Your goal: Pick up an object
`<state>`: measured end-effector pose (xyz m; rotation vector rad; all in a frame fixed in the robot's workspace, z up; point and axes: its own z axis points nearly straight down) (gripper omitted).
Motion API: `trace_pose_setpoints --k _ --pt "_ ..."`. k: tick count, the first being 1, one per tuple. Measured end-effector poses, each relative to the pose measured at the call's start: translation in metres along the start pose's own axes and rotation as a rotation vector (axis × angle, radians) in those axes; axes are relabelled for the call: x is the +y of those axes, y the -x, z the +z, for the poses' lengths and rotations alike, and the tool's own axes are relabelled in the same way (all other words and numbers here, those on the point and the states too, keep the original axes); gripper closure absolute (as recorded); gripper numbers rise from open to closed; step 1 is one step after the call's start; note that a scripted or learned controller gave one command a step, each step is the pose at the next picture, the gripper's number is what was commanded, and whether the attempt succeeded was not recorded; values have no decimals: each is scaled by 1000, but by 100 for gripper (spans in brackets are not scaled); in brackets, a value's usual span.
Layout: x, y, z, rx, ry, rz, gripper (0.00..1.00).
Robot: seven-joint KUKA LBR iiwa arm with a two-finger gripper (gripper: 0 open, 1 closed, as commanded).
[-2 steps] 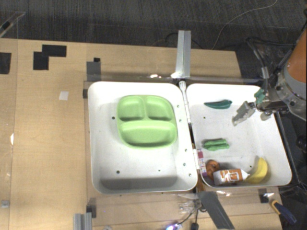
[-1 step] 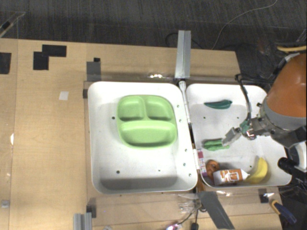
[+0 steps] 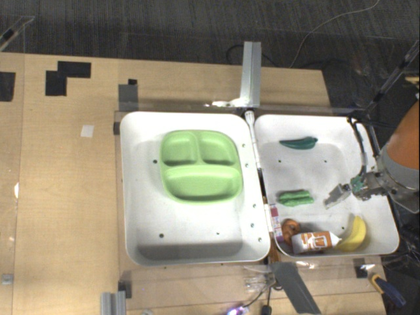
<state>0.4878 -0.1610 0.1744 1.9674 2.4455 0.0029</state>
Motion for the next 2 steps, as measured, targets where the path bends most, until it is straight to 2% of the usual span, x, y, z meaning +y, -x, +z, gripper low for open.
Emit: trace_pose_setpoints --k 1,2 --pt "-10 44 64 0 -1 47 0" --pt "-7 45 83 -3 7 -75 0"
